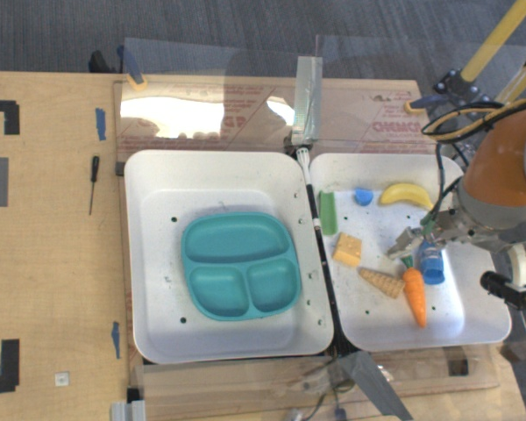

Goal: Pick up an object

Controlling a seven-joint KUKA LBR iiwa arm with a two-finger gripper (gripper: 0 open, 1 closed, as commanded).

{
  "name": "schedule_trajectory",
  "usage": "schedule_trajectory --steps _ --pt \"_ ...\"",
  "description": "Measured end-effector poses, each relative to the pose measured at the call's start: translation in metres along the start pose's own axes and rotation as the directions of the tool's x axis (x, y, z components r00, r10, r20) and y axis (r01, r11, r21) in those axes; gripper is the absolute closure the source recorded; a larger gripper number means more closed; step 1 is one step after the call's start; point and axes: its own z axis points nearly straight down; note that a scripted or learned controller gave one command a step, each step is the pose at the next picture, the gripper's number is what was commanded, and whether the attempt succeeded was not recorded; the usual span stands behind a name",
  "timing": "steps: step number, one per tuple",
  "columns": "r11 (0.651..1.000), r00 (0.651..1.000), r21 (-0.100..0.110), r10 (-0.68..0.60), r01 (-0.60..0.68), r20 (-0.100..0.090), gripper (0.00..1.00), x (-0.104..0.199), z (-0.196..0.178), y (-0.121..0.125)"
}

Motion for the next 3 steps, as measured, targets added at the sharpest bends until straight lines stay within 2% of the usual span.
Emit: schedule_trajectory --steps 1,2,3 --pt "1.000 1.000 -0.009 -0.002 0.002 0.001 1.00 0.002 -0.012 0.004" --pt "0.991 0.991 -0.008 0.134 -0.134 -0.005 1.00 0.078 -0.119 0.048" --pt "0.984 0.984 0.003 0.178 -0.178 -0.007 1.00 0.188 -0.133 0.014"
